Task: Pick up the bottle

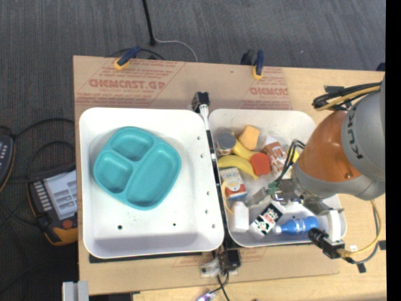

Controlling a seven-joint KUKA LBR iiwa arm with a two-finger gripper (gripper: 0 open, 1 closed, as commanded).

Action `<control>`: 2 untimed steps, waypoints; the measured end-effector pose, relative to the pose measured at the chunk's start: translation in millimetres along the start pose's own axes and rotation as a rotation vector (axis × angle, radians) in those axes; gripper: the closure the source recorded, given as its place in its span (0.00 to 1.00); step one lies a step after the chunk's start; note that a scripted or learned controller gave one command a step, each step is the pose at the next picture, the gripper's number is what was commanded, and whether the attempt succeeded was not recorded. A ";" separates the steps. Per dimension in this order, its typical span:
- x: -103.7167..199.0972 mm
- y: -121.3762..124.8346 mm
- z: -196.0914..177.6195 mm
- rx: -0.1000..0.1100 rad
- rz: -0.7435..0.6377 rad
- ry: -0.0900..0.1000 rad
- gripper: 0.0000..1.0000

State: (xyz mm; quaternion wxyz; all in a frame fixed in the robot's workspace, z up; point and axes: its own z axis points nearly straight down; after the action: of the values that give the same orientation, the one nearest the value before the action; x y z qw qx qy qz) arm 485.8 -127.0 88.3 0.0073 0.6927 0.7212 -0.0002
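While arm (341, 149) hangs over R bin (307, 119) from 3 o'clock | I see gripper (276, 193) low among clutter, grip state can't tell | bottle (297, 226), blue, lying flat at bin's 5 o'clock, just past gripper | teal tray (136, 166) in L bin (94, 231)

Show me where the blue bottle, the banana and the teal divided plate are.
blue bottle (296, 226), camera view, on the middle of its blue body.
banana (233, 162), camera view, on the middle of its yellow curve.
teal divided plate (161, 162), camera view, on the floor of its large compartment.
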 end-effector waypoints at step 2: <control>-78.3 -2.4 0.6 -0.001 -0.669 0.005 0.00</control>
State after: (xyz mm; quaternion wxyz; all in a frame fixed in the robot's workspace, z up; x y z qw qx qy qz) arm 486.5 -205.4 88.5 0.0054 0.4175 0.9087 -0.0005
